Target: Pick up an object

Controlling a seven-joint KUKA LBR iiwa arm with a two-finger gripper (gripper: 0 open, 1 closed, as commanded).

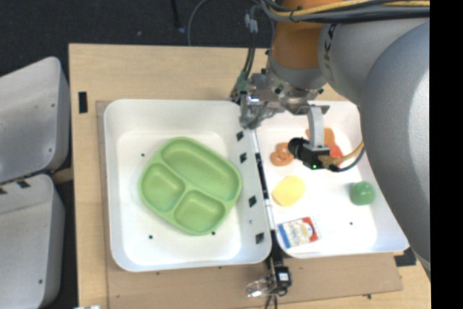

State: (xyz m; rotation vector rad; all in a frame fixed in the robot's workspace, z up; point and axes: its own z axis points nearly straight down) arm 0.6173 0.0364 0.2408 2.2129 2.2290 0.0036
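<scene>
I judge nothing picked up yet. My gripper (250,112) hangs over the far left corner of the right bin (334,215); whether it is apart or together I cannot tell. Orange piece (282,154), yellow piece (289,190), green ball (362,192) and packet (298,231) lie loose there.

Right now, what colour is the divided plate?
The divided plate is light green; the camera view shows it best.
</scene>
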